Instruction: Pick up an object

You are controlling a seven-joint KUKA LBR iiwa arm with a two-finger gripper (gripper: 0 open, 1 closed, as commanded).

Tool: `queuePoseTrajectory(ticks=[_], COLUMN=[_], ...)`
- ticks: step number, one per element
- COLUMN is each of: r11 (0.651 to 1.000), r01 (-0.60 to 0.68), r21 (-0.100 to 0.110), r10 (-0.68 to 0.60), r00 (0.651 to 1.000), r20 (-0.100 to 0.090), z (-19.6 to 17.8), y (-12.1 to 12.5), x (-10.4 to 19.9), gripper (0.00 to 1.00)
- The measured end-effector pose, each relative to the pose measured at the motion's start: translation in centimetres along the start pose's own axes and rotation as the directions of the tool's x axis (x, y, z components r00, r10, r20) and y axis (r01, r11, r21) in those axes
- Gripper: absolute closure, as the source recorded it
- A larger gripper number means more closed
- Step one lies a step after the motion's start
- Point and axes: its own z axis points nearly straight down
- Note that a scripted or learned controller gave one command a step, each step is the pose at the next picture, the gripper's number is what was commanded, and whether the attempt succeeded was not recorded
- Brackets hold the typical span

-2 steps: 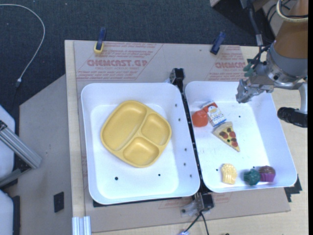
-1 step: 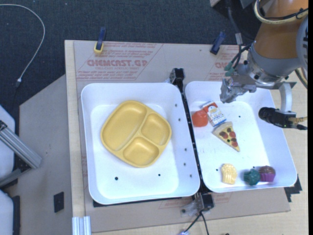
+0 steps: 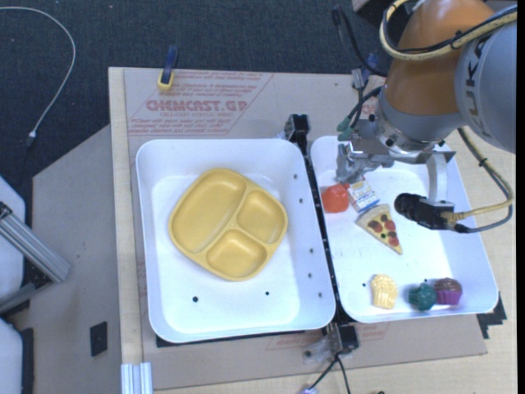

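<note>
Camera view: tool point(image 3: 351, 173) beside tomato point(image 3: 335, 199), pizza slice point(image 3: 381, 228).

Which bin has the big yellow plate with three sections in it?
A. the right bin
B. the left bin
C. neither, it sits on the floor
B: the yellow plate lies in the left bin, while the pizza slice toy and other small toys lie in the right bin.

Contents of the right bin point(image 3: 480, 257), all placed relative to the pizza slice point(image 3: 380, 227), which lies flat mid-bin:
- red tomato-like piece point(image 3: 335, 199), upper left
- small printed packet point(image 3: 362, 195), just above
- yellow corn-like piece point(image 3: 383, 290), below
- teal item point(image 3: 423, 296) touching purple item point(image 3: 447, 290), lower right
</note>
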Motion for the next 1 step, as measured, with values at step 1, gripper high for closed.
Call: queuePoseTrajectory(ticks=[1], r11=[1.0], r01=[0.001], r21=[-0.003], r10=[-0.001], r00=[1.0], r20=[0.001], z=[0.8], y=[0.92], x=[5.8], gripper=[1.0])
